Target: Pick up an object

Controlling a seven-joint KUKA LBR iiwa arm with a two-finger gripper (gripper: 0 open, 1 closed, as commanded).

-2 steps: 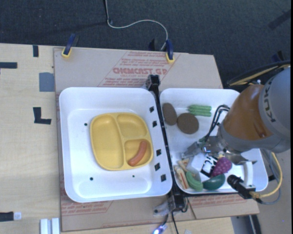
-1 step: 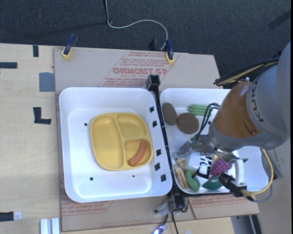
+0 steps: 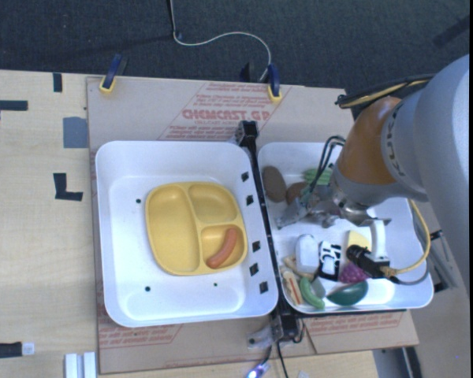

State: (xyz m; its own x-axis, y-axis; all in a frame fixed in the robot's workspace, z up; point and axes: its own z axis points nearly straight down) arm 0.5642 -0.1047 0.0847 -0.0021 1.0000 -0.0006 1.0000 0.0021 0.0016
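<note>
My gripper (image 3: 314,209) is low inside the right bin (image 3: 414,290), near its upper middle, under the grey arm with the orange band (image 3: 363,152). It hangs over a heap of small objects. A brown oval piece (image 3: 274,183) lies just to its left and a green item (image 3: 316,176) just above it. Below the gripper are a white object (image 3: 306,250), a black-and-white object (image 3: 329,260), a yellow block (image 3: 357,239), a magenta piece (image 3: 351,274) and a dark green piece (image 3: 348,294). The wrist hides what is directly under the gripper.
The left bin (image 3: 118,211) holds a yellow divided plate (image 3: 173,219) with a sausage (image 3: 225,249) in its lower right compartment. A black divider (image 3: 256,203) runs between the bins. Cables trail along the arm at the right.
</note>
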